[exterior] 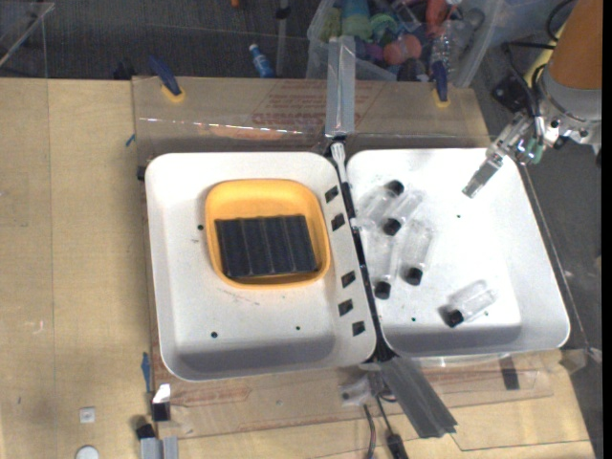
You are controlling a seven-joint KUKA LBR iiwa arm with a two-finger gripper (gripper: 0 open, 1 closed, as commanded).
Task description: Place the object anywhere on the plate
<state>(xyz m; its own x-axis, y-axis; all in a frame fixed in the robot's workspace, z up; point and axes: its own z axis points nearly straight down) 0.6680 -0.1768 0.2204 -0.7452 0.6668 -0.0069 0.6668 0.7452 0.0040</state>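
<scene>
An orange plate lies in the left bin, and a black ridged rectangle rests across its middle. Several small clear bottles with black caps are scattered in the right bin: one near the divider, one mid-bin, one at the front right. My gripper hangs above the back right part of the right bin, tilted toward the left and down. Nothing shows in it. It is apart from all the bottles, the closest of which lies well to its left.
A metal divider rail with black clips separates the two bins. A clear crate of colourful toys stands behind the bench. The arm's orange band sits at the top right. Wooden bench surface surrounds both bins.
</scene>
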